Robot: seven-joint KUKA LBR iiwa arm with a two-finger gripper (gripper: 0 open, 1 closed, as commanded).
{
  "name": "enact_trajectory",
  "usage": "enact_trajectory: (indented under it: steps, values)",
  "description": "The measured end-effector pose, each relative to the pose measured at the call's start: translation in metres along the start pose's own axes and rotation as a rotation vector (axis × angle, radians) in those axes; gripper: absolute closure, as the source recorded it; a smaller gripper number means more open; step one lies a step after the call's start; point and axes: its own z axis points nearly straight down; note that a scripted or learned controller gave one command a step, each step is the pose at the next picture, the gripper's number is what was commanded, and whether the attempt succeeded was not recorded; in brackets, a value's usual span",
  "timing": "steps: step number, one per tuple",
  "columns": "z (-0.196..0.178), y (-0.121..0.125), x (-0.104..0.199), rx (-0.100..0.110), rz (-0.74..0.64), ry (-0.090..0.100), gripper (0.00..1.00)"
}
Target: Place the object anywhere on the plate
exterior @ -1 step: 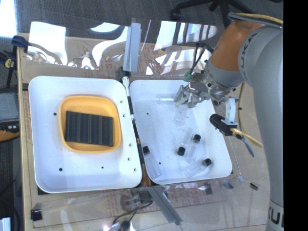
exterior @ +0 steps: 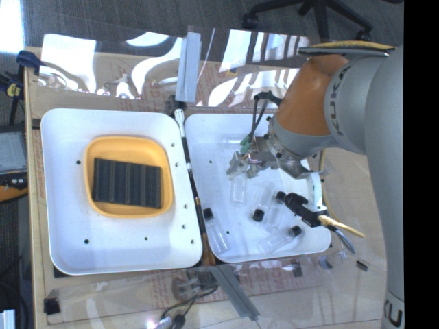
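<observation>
KUKA arm at the bench: the gripper hangs low over the right bin, and the slanted view does not show whether it is open or closed. Just below it in the view, a clear vial lies flat on the bin floor. Its long axis runs roughly toward the gripper, and its capped end cannot be made out. Two more vials lie farther off. Well to the gripper's view-left, the yellow plate sits in the left bin.
</observation>
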Motion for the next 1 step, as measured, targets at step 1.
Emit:
enact_trajectory:
  steps: [1]
  values:
    - [-0.0077,-0.0548,0.0603,-0.002,-0.069,-0.001,1.0]
